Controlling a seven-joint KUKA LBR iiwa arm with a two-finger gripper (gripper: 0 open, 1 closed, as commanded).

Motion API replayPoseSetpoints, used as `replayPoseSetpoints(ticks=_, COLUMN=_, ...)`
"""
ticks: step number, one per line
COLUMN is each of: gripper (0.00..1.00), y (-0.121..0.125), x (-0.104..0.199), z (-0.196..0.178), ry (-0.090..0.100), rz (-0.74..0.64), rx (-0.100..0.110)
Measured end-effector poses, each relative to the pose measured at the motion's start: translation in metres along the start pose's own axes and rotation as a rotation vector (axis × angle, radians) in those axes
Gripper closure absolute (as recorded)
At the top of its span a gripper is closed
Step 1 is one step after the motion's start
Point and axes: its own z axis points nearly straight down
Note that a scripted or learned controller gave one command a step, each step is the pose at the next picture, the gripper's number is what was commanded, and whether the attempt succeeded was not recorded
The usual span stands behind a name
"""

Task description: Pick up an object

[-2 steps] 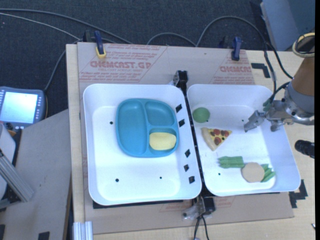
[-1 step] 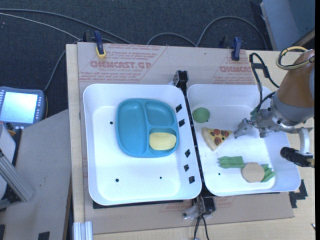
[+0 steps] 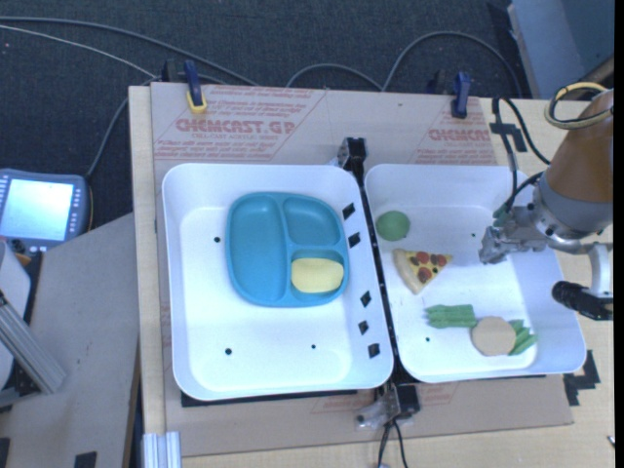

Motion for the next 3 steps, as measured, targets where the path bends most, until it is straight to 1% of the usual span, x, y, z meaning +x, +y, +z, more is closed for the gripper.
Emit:
replayPoseSetpoints(ticks=2, gripper=1.0, y=-0.016, x=0.007, z=-0.108, ry=-0.003, rz=0.0, rx=-0.004)
replayPoseSetpoints(ticks=3, gripper=1.0, y=-0.015, x=0.007, z=-0.123, ry=-0.002, rz=-0.001, rx=-0.003)
